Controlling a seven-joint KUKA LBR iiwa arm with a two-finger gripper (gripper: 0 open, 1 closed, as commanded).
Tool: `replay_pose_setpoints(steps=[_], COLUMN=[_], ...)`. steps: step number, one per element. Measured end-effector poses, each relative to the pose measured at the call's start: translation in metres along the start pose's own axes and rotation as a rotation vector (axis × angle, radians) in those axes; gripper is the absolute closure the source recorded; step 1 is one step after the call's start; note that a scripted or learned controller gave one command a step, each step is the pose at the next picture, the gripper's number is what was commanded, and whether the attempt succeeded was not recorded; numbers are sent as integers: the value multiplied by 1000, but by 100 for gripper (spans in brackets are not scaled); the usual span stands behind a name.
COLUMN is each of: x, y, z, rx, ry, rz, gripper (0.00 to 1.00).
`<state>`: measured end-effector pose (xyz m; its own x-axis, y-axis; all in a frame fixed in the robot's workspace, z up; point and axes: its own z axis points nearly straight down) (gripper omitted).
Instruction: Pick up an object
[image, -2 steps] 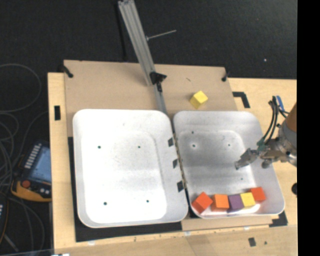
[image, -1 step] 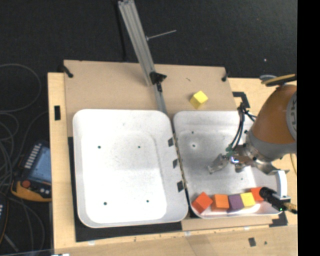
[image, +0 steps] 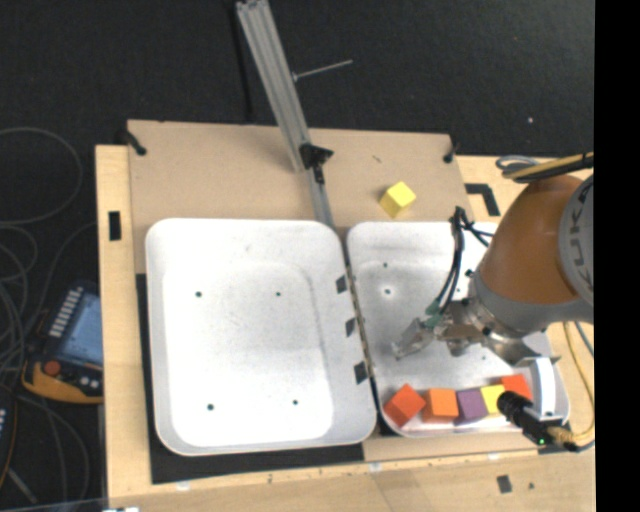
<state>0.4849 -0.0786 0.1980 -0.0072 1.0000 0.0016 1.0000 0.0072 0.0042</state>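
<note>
The arm (image: 535, 255) reaches in from three o'clock and hangs over the right bin (image: 400, 260), its orange band bulging above the wrist. The gripper (image: 410, 342) sits low over the middle of that bin, its metallic fingers (image: 402, 346) pointing toward nine o'clock. Whether the jaws are spread or pressed together cannot be told; they are small and blurred against the white floor. Nothing shows between them.

The blocks lie in a row along the right bin's six o'clock wall. At the nine o'clock end is a red-orange block (image: 405, 403), turned cornerwise; beside it, toward three o'clock, stand an orange block (image: 441, 403), a purple block (image: 470, 404) and a yellow block (image: 492, 399), each touching or just beside the next. A further orange-red block (image: 516, 385) sits at the three o'clock end, partly hidden by a black part of the arm's gear. From the fingers, the red-orange block lies at about six o'clock, near but apart, with bare bin floor between them; the others lie toward five and four o'clock.

A yellow cube (image: 398, 198) rests on the brown board (image: 220, 170) outside the bins, at twelve o'clock from the gripper and well apart. The left bin (image: 250, 330) lies at nine o'clock, touching the right one along a shared edge.
</note>
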Motion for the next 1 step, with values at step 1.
replay_pose_setpoints(steps=[1], x=[88], y=[19], z=[2], rx=[3], ry=[1], rz=[-3], gripper=[0])
